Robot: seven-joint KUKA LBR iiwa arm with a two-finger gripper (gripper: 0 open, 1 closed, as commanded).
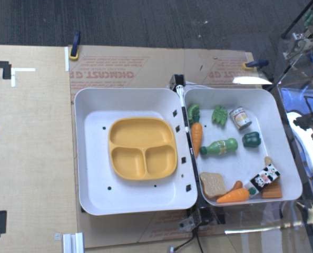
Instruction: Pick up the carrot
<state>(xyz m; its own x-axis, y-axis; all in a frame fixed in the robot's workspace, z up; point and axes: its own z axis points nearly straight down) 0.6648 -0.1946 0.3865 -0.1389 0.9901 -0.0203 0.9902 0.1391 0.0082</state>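
Carrot (196, 136) lies in the right bin (281, 121), pressed along its left wall, green top pointing away, touching the green bottle (219, 147) beside it. A second carrot (234, 195) rests at the near edge, against the bread slice (213, 184). My gripper's state I cannot tell. I judge the wall the main risk: one side of my gripper may strike the rim or slip off the narrow taper, and the bottle could get nudged or caught instead. Counting: two carrots, one bottle, one can (240, 117), one leafy green (218, 115), one dark pepper (251, 139), one bread slice, one cow-patterned carton (265, 177). The left bin (88, 152) carries one yellow divided plate (143, 148).
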